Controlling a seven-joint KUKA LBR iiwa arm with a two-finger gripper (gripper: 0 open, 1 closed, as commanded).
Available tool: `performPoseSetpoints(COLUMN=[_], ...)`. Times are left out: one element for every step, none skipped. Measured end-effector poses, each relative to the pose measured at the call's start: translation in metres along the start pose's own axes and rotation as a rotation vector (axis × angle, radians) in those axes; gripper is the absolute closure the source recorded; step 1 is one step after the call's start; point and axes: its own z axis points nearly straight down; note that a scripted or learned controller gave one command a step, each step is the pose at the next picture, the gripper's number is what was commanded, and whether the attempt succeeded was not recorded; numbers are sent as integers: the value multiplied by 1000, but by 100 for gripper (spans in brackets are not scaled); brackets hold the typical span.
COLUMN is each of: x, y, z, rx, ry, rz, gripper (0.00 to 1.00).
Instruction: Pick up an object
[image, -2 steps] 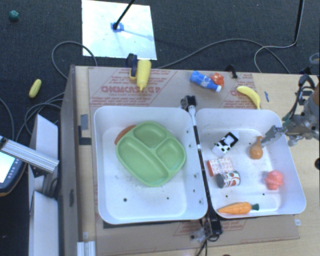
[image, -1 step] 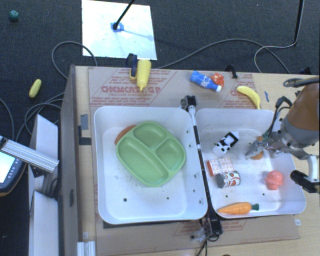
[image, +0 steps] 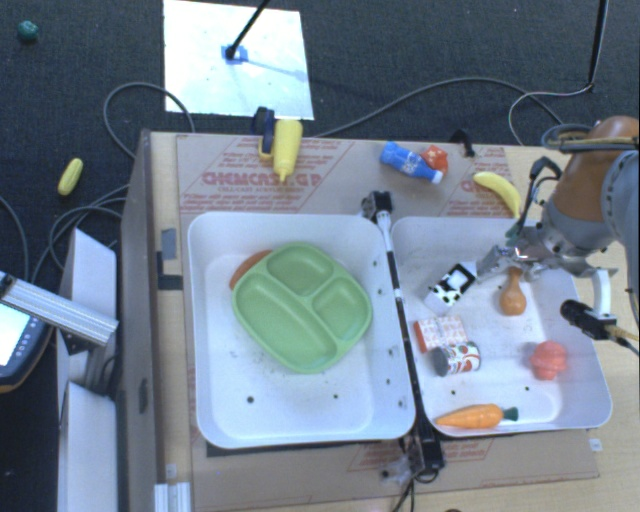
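Hovering over the far edge of the right-hand shallow white bin (image: 590, 400), the grey arm's pincer (image: 515, 262) sits right above a small tan pear-shaped plastic toy (image: 512, 294), so I'd guess that's the target. Honestly can't tell from this angle whether it's open or closed, and nothing is visibly caught in it.

The tan toy stands alone near the far side of that bin, with a black-and-white cow-print carton (image: 452, 284) just beside it toward the divider. Closer to the near edge are a red-and-white labelled can (image: 441, 331), a second small can lying on its side (image: 457, 358), a pink rounded lumpy toy (image: 548, 359) and an orange plastic carrot (image: 472, 415) right along the near wall.

If I were tuning this: drop straight down, centre on the fat lower half of the tan toy rather than the thin neck, because that neck looks like it would slip out. Keep the approach off the carton side so it doesn't get nudged.

The left bin (image: 215, 405) has a light green divided plastic tray (image: 300, 305), which isn't involved. A yellow plastic banana (image: 498, 190) lies on the desk behind the right bin.
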Motion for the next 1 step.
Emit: performPoseSetpoints(x=[-1], y=[-25], z=[0], rx=[1], ry=[0], rz=[3], gripper=[0])
